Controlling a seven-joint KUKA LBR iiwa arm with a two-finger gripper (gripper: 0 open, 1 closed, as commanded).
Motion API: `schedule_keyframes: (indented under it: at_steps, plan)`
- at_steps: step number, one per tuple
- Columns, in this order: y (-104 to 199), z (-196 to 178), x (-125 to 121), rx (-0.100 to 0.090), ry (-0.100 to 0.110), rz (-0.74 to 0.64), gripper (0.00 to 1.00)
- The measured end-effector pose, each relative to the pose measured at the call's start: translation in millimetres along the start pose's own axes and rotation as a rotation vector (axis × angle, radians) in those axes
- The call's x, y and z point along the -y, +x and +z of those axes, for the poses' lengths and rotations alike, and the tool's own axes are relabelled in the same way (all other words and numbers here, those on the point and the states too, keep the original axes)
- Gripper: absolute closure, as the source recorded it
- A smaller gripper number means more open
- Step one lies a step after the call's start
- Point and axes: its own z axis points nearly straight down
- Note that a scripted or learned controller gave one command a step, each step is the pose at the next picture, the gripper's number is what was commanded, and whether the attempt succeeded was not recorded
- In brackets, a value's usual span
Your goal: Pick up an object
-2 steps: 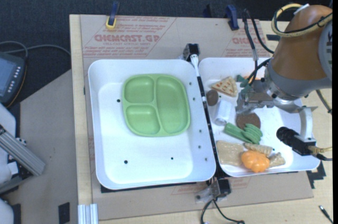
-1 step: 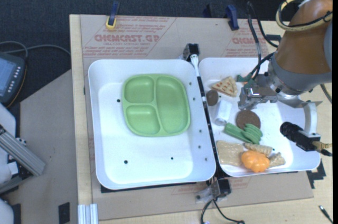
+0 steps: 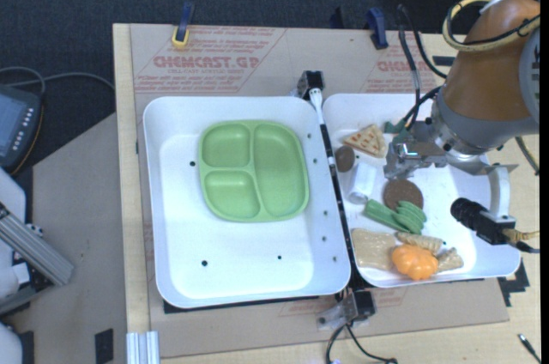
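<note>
Grey gripper hovers low over the brown disc in the right bin; nothing visibly lifted yet, grip state unclear.

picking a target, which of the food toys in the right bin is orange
The rounded orange piece at the near edge of the right bin. The others are tan, brown or green, like the green toy just above it.

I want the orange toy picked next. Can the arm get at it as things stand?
Probably yes. The orange toy lies uncovered on top of the pile near the right bin's front edge, and the arm hangs over that same bin. The green toy beside it crowds it slightly.
</note>
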Motion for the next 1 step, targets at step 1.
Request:
schedule_keyframes:
  at_steps: [1]
  plan:
    - [-3.3,5.6,19.5,-0.001,0.003,0.001,1.0]
